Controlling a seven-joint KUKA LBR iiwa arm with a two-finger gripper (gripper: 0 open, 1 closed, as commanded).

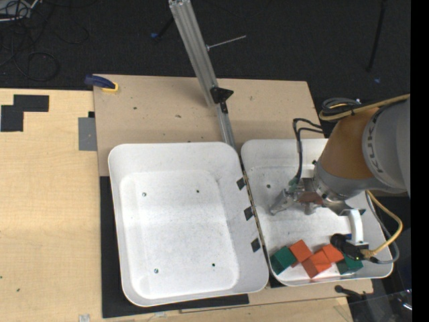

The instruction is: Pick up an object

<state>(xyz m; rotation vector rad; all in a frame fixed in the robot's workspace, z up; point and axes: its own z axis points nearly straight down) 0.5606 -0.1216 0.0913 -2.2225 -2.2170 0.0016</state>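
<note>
The gripper [281, 203] hangs over the right bin [268, 159], its finger state unclear. Green and orange blocks [310, 257] cluster in a row running left-right along the bin's near edge.

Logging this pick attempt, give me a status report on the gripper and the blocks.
Gripper low over right bin, nothing seen between its fingers. Orange and green blocks clustered at bin's near edge, apart from gripper. Nothing between them.

Arm [365, 153] reaches leftward; gripper [285, 203] low, its state unclear.
</note>
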